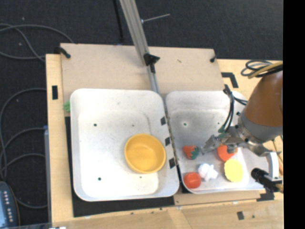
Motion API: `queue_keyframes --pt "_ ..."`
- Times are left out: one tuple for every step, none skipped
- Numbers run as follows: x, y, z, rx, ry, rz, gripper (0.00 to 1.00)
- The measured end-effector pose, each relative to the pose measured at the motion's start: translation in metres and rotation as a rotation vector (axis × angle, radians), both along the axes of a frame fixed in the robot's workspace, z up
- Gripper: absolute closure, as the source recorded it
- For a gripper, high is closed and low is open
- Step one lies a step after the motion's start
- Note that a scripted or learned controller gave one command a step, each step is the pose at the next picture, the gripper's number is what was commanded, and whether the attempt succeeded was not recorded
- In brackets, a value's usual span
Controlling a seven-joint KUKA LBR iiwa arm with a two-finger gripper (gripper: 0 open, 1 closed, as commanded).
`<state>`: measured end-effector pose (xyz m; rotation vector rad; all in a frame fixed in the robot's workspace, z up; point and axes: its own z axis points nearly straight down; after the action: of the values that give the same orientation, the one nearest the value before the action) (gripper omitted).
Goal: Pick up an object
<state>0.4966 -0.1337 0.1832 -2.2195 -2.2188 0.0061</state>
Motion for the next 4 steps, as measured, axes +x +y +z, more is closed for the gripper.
queue_keyframes --pt "-0.002 0.002 -0.063 0.000 0.000 -0.001 0.00" --pt "-0.002 0.001 -0.083 -0.001 -0.004 -0.001 0.00" --pt "-0.001 0.001 -0.072 0.000 -0.009 -0.006 1.00" --pt "0.004 -0.002 -0.028 -0.001 -0.011 0.004 1.00"
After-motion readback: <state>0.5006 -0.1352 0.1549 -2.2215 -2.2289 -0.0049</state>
